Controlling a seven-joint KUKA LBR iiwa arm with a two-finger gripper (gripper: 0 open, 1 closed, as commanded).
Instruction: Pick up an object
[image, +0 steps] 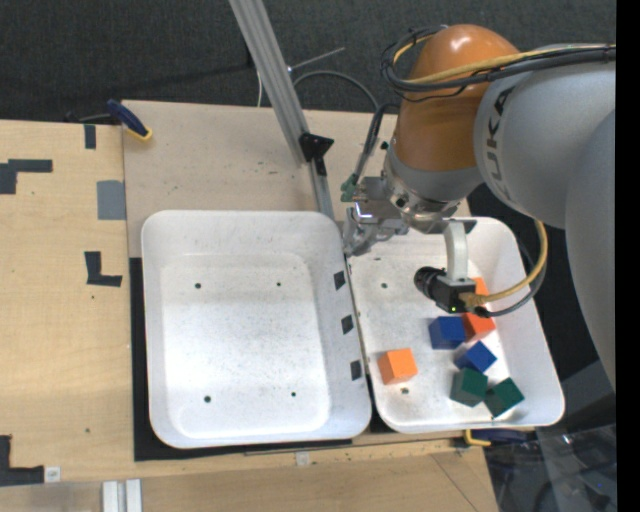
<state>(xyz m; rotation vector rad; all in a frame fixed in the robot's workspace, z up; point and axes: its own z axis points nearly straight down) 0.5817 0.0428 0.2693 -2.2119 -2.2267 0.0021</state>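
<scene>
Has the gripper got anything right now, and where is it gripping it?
Nothing seen held: the gripper is at the right bin's far left corner, apart from the blocks.

The grey arm bends down, its end effector hanging above the far left corner of the right bin.

Blocks clustered in right bin, left bin touching alongside

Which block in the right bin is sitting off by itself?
The large orange block, with bare floor all around it; the blue blocks and green blocks are bunched together to its right.
</scene>
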